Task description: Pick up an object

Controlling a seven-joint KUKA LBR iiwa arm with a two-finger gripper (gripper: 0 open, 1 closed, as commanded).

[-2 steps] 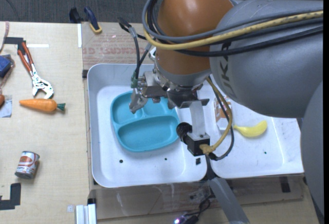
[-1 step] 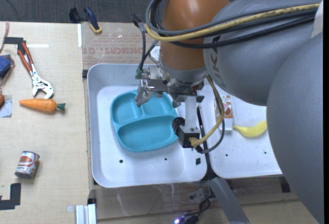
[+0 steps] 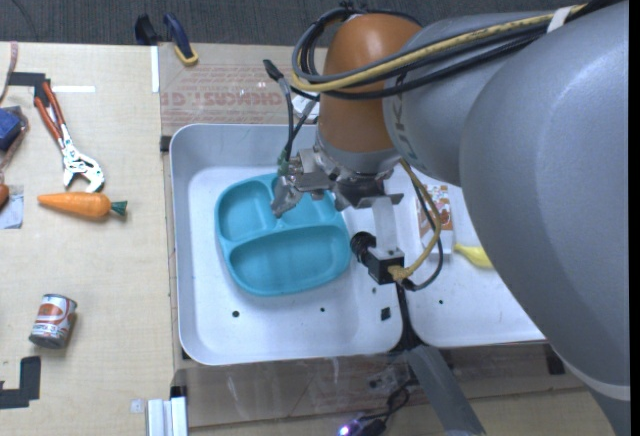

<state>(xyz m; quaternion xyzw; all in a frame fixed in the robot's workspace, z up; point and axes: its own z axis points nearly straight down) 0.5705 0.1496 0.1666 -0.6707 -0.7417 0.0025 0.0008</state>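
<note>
Step in hand: the grey arm's two-finger gripper sits low over the blue plastic divided tray, at the tray's upper rim, mid-frame; looks like the reach-and-grasp stage.
Fingers: I cannot tell their spread from here.
Tray's place: flat in the left white bin.
Next move: likely needs a firm pinch on the rim, then a lift.
Count: one tray, two bins, one orange carrot, one wrench, one small can.

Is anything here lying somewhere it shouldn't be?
Nothing looks spilled or broken. The carrot, can and wrench lie loose on the bench, outside the bins, while the blue tray sits tilted in the left bin.
</note>
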